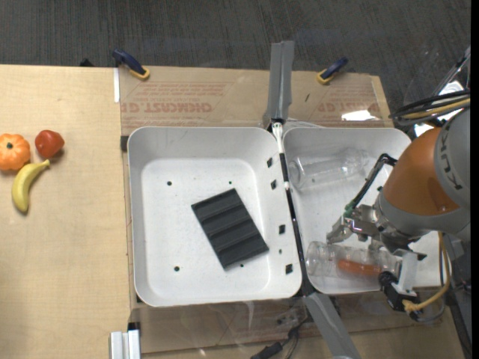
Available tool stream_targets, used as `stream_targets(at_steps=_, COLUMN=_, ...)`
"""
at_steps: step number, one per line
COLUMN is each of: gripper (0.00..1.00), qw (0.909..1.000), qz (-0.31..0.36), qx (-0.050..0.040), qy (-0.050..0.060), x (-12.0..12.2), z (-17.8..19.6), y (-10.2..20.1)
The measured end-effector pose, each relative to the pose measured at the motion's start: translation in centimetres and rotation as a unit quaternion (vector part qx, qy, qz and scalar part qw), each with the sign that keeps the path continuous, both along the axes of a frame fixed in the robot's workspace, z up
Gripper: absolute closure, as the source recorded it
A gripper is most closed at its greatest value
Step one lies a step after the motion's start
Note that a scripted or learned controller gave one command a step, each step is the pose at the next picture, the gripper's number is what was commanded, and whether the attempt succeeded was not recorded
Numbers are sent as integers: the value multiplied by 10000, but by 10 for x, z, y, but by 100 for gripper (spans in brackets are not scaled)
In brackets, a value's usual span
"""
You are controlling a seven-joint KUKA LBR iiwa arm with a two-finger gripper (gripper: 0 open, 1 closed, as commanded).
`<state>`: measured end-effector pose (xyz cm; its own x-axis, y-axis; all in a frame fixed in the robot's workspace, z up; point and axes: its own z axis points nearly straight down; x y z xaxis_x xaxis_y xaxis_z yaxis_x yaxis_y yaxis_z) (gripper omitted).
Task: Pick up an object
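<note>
While the grey and orange arm (426, 185) leans in from the right, its tool (359, 234) hangs low over the right bin (329, 137), and I cannot tell whether the tool is squeezed closed or let loose, because the wrist hides that part.

Right under the tool lies a clear plastic bottle (337, 260). You can see through it, so it looks pale and shiny against the white floor of the bin. Something orange sits inside it or just beside it; I cannot tell which. This bottle lies on its side near the front of the right bin, and its long side runs from left to right, with its rounded end toward the wall between the two bins. The tool looks very near it, but I cannot see if they touch.

A second clear bottle (329, 169) lies flat farther back in the same bin. It is also see-through, and its long side runs left to right too.

Over in the left bin (150, 200) sits a dark grey flat block with ridges (230, 228). It lies tilted, with its long side running from the back left to the front right.

On the wooden counter (67, 275), well apart from the bins, lie a small orange pumpkin (13, 152), a red apple (49, 143) and a yellow banana (25, 185), close together.
</note>
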<state>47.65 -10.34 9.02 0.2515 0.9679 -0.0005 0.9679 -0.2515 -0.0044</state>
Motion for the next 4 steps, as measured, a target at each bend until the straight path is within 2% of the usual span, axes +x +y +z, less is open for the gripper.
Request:
stream_targets(at_steps=1, gripper=0, qw=9993, qz=368, qx=-8, qy=-17, x=1, z=61, y=-46)
stream_targets(at_steps=2, gripper=0, qw=9984, qz=564, qx=2, qy=-2, x=10, z=0, y=11)
stream_targets(at_steps=3, gripper=0, qw=9943, qz=-1067, qx=-17, qy=-10, x=9, z=159, y=-60)
stream_targets(at_steps=4, gripper=0, qw=9977, qz=-678, qx=-5, qy=-19, x=1, z=1, y=-17)
